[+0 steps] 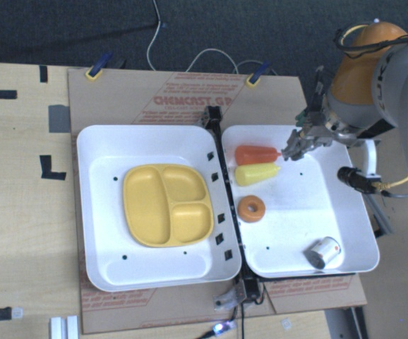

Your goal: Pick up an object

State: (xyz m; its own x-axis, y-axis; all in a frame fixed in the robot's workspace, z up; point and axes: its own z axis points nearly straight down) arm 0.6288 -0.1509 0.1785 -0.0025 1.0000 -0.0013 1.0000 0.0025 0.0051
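Lying at the far left of the right bin, an orange-red piece sits with a yellow piece touching its near side. Gripper hangs just right of the orange-red piece's end; whether its claw is wide or narrow cannot be told. Nearer, an orange ring lies apart. A small metal can rests at the near right corner. Left bin holds a yellow divided tray. Both bins sit on cardboard.
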